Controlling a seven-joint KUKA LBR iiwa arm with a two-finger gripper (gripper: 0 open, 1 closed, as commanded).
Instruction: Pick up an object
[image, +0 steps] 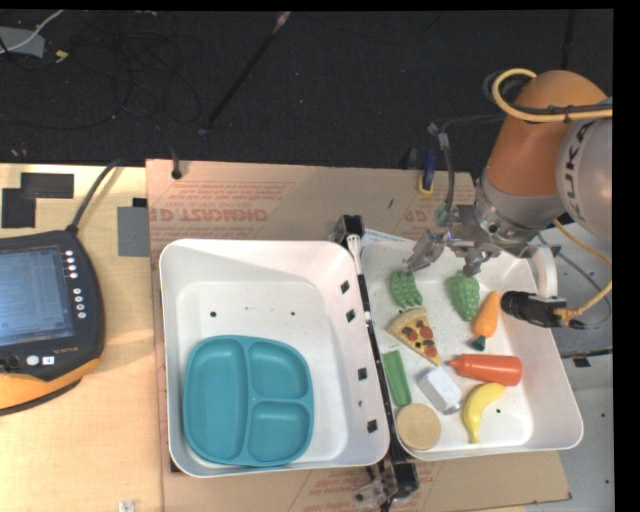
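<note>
- Two fingers of my jaws (447, 256) stand spread wide, gripping nothing.
- They hang above the right bin (560, 400), over two green toys (406, 290).

We count two shallow white bins side by side on the table: the left bin (200, 275) carries one teal divided plate (248, 400) with three compartments. In the right bin (560, 425) we tally ten toy foods and blocks: two knobbly green vegetables (405, 290) (463, 296), one carrot (486, 316), one pizza slice (416, 333), one orange-red bottle-shaped piece (488, 368), one banana (480, 408), one green stick (397, 377), one small grey block (439, 388) and one round tan disc (418, 427). One handheld control pendant (42, 305) lies on the table's left.
</note>
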